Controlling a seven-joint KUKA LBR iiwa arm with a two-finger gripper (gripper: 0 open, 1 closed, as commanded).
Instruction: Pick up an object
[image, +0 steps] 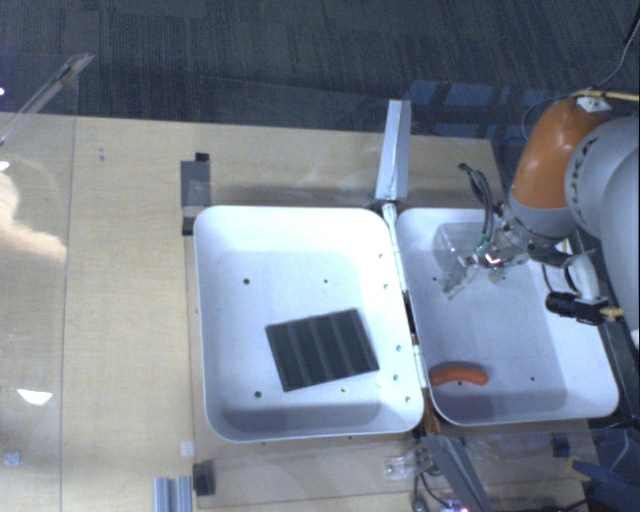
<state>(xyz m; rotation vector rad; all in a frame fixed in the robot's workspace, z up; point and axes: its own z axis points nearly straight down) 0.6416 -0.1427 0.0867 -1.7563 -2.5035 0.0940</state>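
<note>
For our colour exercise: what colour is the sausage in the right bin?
Orange-red sausage, camera view.

two white bins (300, 240) sit touching on a wooden bench (110, 300).

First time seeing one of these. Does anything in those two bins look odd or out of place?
Nothing spilled or broken. The dark ribbed mat lies askew in the left bin, and the sausage sits against the right bin's near-left corner.

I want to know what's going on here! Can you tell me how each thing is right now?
Dark ridged mat: lying flat in the left bin, slightly turned.
Orange sausage: lying on its side near the front of the right bin, untouched.
Gripper: hanging over the back of the right bin, away from the sausage.
</note>
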